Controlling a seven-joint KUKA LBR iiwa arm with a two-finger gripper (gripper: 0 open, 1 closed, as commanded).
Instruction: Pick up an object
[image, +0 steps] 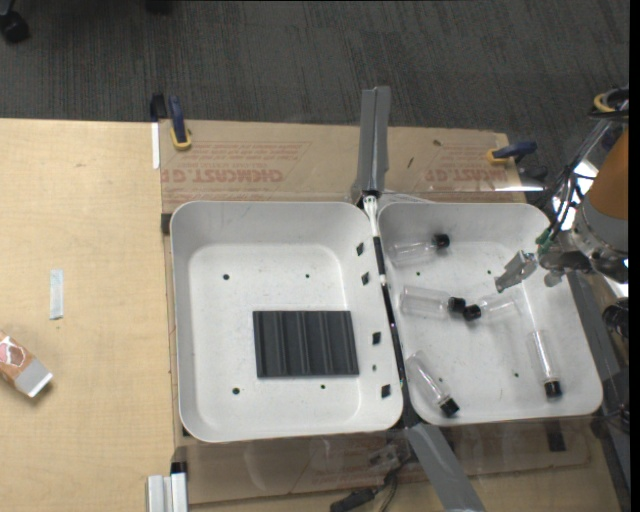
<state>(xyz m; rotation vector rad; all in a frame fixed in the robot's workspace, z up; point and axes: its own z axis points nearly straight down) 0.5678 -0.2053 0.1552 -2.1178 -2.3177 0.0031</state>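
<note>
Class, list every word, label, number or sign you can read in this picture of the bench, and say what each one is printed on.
"CHEMCAST GP", printed in red and seen upside down, on the brown paper sheet behind the left bin.
More red print on the brown sheet behind the right bin looks like the same wording, but is too faint to read.
The small packet at the left edge bears markings too blurred to read.

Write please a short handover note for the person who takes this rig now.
Gripper: above the right bin, near its right wall; nothing seen in it.
Things: several clear tubes with black caps lie in the right bin, for example one at the centre and one near the right wall. The left bin holds a dark ridged block.
Done: no pick yet.
Left: grasp one object and lift it.
</note>
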